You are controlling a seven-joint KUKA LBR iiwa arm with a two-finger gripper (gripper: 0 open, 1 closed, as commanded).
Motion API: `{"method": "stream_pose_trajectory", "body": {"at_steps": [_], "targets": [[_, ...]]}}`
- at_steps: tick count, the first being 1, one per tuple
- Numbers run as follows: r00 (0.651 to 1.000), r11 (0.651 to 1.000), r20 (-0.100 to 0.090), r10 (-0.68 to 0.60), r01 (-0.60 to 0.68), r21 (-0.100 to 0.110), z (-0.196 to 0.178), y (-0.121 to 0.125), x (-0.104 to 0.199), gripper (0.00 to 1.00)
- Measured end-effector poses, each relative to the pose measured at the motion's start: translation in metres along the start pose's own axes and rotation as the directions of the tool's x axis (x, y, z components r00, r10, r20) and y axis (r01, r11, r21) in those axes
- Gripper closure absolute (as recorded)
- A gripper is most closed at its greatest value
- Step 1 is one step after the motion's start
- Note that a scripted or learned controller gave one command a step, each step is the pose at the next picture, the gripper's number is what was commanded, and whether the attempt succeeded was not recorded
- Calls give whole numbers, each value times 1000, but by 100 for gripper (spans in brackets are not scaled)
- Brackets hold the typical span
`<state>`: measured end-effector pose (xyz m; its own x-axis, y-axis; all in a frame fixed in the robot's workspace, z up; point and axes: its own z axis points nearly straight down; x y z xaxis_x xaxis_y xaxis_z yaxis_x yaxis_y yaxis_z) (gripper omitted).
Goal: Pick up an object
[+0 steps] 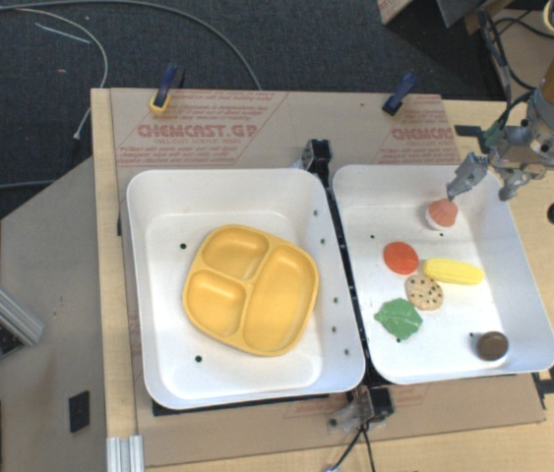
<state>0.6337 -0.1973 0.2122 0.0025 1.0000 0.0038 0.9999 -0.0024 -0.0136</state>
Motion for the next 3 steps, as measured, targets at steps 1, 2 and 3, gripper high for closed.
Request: {"method": "stream_pose_trajectory", "body": {"at_steps": [1,2,3], "targets": [[1000,1000,3,-3,3,-13,-8,3,0,0],[1000,1000,1,-4,4,-7,48,1,11,0],[1000,1000,2,-3,3,-7,107,6,5,0]]}}
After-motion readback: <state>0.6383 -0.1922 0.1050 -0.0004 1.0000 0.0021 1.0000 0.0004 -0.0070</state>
